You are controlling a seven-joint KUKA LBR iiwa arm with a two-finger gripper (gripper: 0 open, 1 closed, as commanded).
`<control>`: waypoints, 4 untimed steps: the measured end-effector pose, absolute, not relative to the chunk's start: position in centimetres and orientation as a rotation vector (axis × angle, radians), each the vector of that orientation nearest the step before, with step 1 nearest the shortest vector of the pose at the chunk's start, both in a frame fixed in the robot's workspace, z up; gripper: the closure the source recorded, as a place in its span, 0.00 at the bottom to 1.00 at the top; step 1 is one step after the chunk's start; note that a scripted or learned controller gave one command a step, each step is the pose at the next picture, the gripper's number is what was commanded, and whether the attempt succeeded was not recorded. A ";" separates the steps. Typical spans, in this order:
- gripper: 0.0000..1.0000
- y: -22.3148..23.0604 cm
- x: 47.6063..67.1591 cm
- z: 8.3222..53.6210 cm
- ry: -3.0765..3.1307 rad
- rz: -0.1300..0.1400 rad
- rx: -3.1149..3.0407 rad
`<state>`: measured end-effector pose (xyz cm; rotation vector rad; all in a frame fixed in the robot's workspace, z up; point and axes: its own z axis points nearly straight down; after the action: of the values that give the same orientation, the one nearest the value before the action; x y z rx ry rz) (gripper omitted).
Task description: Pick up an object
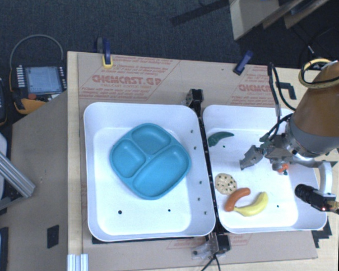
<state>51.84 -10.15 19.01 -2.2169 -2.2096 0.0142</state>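
White right bin (250, 220), banana (253, 205) below-left of end effector (251, 160)

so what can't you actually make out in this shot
- Claw, camera view: small and dark over the right white bin; its fingers blur together, so open or shut is unclear.
- Grey arm with orange band: cut off by the right edge.
- Dark green curved object: too small to identify.
- Round speckled cookie: whether it touches the orange sausage is unclear.

Blue plate (150, 160) glossy plastic; bins (95, 174) smooth white; bench (161, 75) matt cardboard.
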 end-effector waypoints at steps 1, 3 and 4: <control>0.00 -10.1 52.2 19.7 -2.221 0.000 -2.221; 0.00 -9.2 51.1 9.5 -2.216 0.005 -2.217; 0.00 -9.2 51.3 8.8 -2.219 -0.003 -2.220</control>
<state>51.26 -9.21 8.75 -2.2201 -2.2189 -0.0031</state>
